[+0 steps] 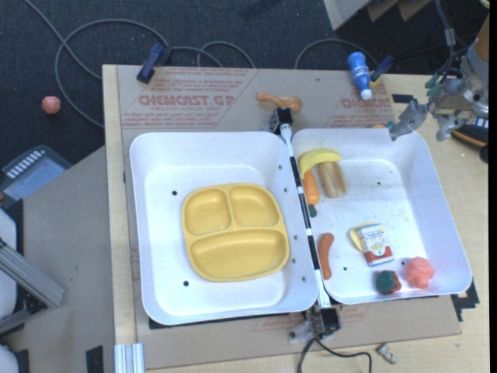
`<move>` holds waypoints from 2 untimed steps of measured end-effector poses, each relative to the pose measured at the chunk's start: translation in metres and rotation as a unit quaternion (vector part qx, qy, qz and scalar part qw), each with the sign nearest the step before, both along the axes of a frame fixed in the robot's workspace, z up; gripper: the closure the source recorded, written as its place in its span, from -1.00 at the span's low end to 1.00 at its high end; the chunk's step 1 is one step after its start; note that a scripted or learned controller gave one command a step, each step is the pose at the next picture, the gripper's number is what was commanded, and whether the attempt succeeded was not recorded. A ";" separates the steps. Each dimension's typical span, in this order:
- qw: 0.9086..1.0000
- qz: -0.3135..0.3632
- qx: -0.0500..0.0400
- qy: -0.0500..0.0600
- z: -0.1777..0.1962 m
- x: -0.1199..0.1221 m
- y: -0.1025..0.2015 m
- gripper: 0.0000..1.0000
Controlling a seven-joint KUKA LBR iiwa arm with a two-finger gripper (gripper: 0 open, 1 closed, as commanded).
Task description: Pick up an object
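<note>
Hovering with fingers apart, empty, gripper (pixel 422 120) sits beyond the bin (pixel 435 179) rim; banana (pixel 319 158), carrot (pixel 311 186) nearest, awaiting pick.

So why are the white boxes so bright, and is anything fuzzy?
In the camera view, overhead light washes out the white bins, hiding their surface detail; the yellow tray casts hardly any shadow; the gripper at the right edge looks slightly soft; the dark floor stays dim.

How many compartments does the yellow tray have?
3. The yellow tray in the left bin has two small compartments side by side at its far side and one wide compartment along its near side.
</note>
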State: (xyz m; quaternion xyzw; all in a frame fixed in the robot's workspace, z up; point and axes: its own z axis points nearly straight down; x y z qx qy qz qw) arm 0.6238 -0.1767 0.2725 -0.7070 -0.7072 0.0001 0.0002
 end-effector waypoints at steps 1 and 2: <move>1.000 0.000 0.000 0.001 -0.124 0.027 0.046 -1.00; 1.000 0.000 -0.002 0.001 -0.177 0.029 0.075 -1.00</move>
